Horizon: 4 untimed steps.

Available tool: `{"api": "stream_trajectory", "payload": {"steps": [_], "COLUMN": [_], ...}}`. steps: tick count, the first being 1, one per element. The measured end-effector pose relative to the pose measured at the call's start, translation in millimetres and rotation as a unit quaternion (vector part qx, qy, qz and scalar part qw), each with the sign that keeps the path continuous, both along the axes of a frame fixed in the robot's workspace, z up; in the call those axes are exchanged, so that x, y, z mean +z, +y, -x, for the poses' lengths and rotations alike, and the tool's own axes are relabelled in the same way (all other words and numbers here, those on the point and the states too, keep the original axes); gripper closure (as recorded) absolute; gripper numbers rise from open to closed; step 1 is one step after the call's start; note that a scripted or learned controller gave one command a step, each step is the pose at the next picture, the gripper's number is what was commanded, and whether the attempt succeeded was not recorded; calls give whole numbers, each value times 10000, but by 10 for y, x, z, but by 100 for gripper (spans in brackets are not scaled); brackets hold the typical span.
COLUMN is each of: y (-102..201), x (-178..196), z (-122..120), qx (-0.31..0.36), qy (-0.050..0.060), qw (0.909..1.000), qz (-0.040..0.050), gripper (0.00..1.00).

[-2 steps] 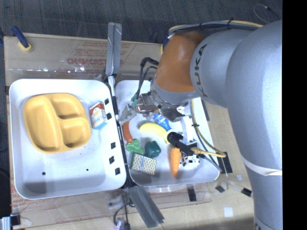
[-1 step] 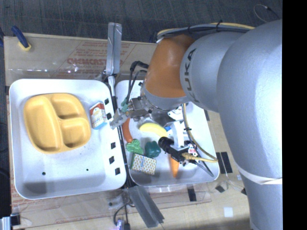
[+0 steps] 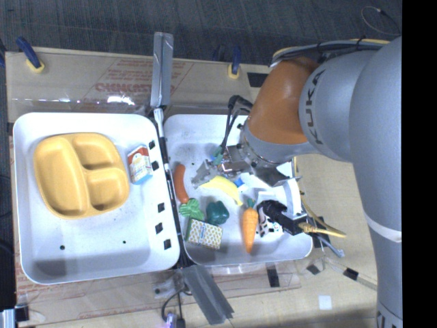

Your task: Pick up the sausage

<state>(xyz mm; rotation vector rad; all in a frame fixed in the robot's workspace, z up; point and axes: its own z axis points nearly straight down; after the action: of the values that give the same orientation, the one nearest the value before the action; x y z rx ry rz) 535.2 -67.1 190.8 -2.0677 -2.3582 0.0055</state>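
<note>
Right, the sausage (image 3: pixel 180 182) lies in the right bin (image 3: pixel 194 132), hard against its left wall. It runs lengthwise along that wall, one end pointing towards the far edge of the bench and the other towards the near edge. From here its top side looks uncovered.

The gripper (image 3: pixel 207 172) hangs low over the same bin, just to the right of the sausage and about level with its middle. I see nothing of the sausage in it. I cannot tell whether the gripper is open or closed, because the wrist and the bulk of the arm (image 3: pixel 287 108) cover most of it from this angle.

The bin is crowded around the target. A green leafy piece (image 3: pixel 190 209) sits at the near end of the sausage, touching it or almost so. A banana (image 3: pixel 222 187) lies just right of the gripper, partly under it. A dark green pepper (image 3: pixel 218 212) sits beside the leafy piece, on the near side of the banana. A patterned packet (image 3: pixel 205 234) lies near the front wall, and a carrot (image 3: pixel 249 228) stands lengthwise to the right of it. Nothing lies between the sausage and the bin wall; the far stretch of the bin floor is bare.

The left bin (image 3: pixel 89 248) holds a yellow divided tray (image 3: pixel 82 174) and a small can (image 3: pixel 139 165) beside it, both well apart from the sausage.
</note>
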Motion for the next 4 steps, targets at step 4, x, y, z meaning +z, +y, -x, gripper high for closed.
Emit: {"api": "stream_trajectory", "payload": {"steps": [4], "y": [-264], "x": [-958], "z": [-1116], "qx": [507], "qy": [-30], "qw": [9987], "qz": [2], "gripper": [0]}}
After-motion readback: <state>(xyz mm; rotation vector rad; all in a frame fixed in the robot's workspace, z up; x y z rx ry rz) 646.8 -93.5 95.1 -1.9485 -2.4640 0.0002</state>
